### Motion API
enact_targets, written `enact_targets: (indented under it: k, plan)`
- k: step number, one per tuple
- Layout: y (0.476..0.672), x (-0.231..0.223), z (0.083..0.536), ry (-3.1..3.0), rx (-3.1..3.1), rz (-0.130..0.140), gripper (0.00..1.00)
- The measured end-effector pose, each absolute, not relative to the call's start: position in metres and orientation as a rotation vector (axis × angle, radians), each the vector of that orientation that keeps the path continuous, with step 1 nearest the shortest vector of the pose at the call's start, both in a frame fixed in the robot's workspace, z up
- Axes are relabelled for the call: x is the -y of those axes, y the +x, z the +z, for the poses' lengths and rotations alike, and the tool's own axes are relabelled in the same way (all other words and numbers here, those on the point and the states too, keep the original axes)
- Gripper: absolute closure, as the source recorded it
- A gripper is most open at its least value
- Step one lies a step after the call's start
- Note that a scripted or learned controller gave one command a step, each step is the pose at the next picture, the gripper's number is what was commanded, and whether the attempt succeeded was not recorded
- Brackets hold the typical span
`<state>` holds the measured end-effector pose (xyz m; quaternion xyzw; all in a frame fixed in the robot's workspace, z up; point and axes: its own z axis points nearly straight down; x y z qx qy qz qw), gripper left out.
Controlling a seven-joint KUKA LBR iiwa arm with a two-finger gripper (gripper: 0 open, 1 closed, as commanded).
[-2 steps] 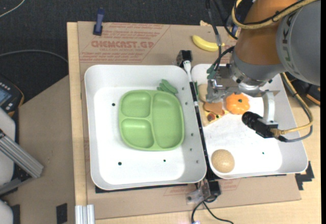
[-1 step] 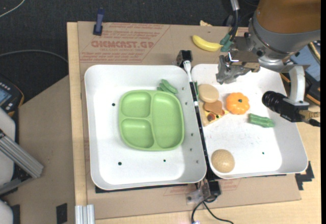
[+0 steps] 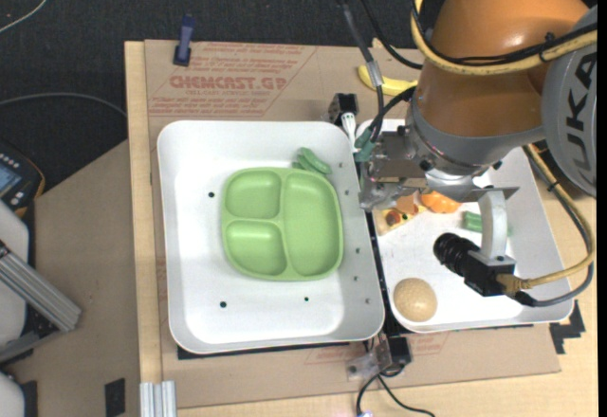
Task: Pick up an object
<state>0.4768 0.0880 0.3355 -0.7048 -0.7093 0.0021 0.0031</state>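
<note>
Over the right bin we see the arm's wrist hiding the gripper; grip state we cannot tell. Orange object lies just beside it, tan ball nearer the front. Risk: closing off-centre among clustered items, nudging them away.

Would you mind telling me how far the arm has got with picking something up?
Done: the arm has reached over the right bin, its wrist above the small objects there. In hand: nothing visibly held; the wrist hides the gripper. Left: the grasp and lift. The orange piece and the tan ball lie in the right bin; the green divided plate sits in the left bin.
</note>
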Motion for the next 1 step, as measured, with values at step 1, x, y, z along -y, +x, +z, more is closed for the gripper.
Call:
enact_targets:
  k: [1]
  plan:
    - [0.4804, -0.0398, 0.4727, -2.235, 2.226, -0.023, 1.00]
